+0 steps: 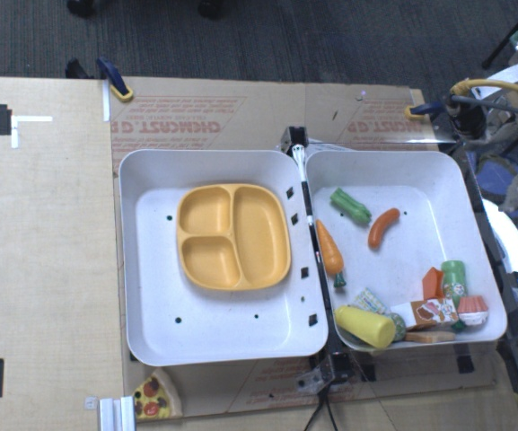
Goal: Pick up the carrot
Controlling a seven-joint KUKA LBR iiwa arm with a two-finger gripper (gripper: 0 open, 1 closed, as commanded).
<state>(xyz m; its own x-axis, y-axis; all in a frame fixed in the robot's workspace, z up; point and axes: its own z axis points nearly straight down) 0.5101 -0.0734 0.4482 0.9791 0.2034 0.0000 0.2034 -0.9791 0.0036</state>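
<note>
Lying closest to the lower edge, a toy pizza slice point(153, 398) is resting on the cardboard sheet point(205, 119) just below the left bin point(128, 241). That bin is holding a yellow divided plate point(234, 237), which is sitting flat near its middle. The carrot point(329, 250) is lying in the right bin point(470, 206), close against the wall it shares with the left bin, its orange body pointing up the view and its green tip pointing down. A green vegetable piece point(350, 206) and a red-orange sausage point(383, 227) are lying to the carrot's right, apart from it and from each other. Along the near wall of the right bin, a yellow cylinder point(366, 326), a printed packet point(434, 312) and a green bottle point(453, 279) are crowding together. Two blue-and-yellow clamps point(115, 79) are gripping the cardboard's far edge. Whether the gripper is spread or pressed together, I cannot tell.
</note>
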